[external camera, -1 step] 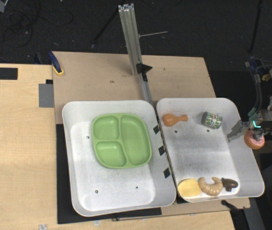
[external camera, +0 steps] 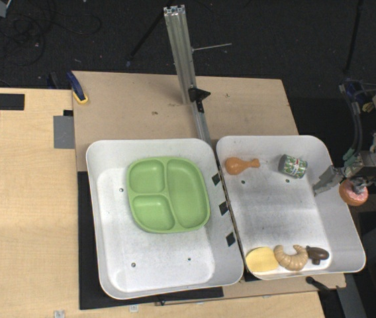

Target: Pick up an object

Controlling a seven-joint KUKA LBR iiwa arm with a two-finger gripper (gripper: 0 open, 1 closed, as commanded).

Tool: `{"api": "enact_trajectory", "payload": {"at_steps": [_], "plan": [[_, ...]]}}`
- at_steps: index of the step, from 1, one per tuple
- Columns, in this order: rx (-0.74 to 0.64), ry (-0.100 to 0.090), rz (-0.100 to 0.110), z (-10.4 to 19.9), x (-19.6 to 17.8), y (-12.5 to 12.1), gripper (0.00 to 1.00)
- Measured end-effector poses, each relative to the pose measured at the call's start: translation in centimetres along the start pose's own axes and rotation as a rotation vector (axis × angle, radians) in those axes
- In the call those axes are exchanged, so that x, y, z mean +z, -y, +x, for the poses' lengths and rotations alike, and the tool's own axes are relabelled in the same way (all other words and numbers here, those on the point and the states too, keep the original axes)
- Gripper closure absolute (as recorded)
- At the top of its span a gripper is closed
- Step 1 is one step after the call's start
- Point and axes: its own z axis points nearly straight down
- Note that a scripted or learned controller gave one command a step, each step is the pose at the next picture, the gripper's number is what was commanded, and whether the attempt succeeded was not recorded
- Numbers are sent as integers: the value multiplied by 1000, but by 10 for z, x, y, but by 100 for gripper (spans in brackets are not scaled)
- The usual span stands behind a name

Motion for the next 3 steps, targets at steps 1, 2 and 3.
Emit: {"api": "enact_trajectory", "payload": {"at_steps": [1, 2, 3], "plan": [[0, -2, 5, 3, 60, 9, 0], [0, -2, 6, -4, 121, 7, 0], [0, -2, 4, -5, 166, 6, 0]]}}
